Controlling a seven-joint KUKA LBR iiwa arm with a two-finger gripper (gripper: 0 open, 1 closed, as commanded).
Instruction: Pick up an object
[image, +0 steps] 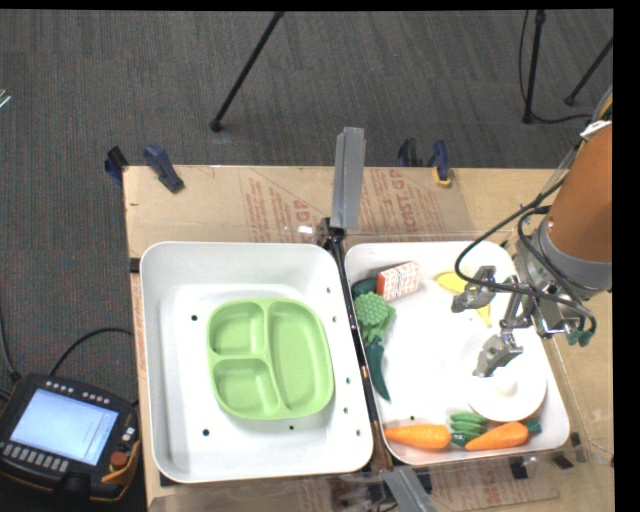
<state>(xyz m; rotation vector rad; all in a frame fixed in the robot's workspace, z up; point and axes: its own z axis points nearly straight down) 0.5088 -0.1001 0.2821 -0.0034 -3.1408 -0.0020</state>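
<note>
A brown desk (250, 205) carries two white bins side by side: the left bin (160, 300) and the right bin (440, 255), touching.

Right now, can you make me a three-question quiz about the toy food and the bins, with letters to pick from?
1. Where is the green divided plate?
A. in the left bin
B. in the right bin
C. on the floor

2. How many toy carrots lie at the right bin's near edge?
A. none
B. two
C. five

3. What is the arm's hand doing?
A. hanging above the right bin
B. resting on the green plate
C. lifting the broccoli

Answers: 1 A, the plate lies alone in the left bin. 2 B, one carrot and another carrot lie there. 3 A, it hangs over the white disc; the broccoli lies untouched.
</note>
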